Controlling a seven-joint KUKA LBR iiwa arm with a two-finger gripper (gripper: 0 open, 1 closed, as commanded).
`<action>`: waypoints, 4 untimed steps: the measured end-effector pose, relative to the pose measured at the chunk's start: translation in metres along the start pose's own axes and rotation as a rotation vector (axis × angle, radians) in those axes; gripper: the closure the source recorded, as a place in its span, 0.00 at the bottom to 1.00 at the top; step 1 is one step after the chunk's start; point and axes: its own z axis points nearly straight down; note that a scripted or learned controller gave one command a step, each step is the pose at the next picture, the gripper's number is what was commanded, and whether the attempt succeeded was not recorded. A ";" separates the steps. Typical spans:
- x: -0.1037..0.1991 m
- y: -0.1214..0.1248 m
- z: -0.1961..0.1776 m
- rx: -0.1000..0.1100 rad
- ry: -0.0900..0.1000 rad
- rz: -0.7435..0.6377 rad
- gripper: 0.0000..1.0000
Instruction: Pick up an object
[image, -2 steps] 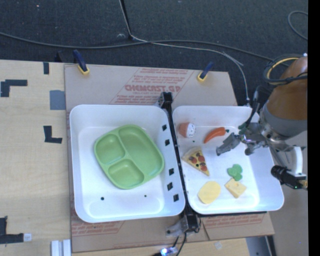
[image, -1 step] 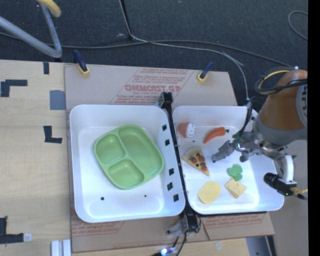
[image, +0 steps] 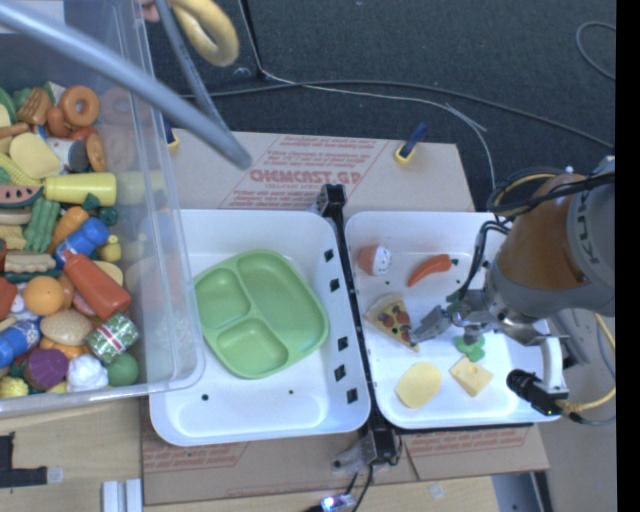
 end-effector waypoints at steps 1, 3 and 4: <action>0.000 0.001 0.038 -0.009 -0.003 0.000 0.00; -0.011 0.004 -0.025 -0.011 -0.003 0.001 1.00; -0.008 0.003 -0.088 -0.014 -0.003 -0.001 1.00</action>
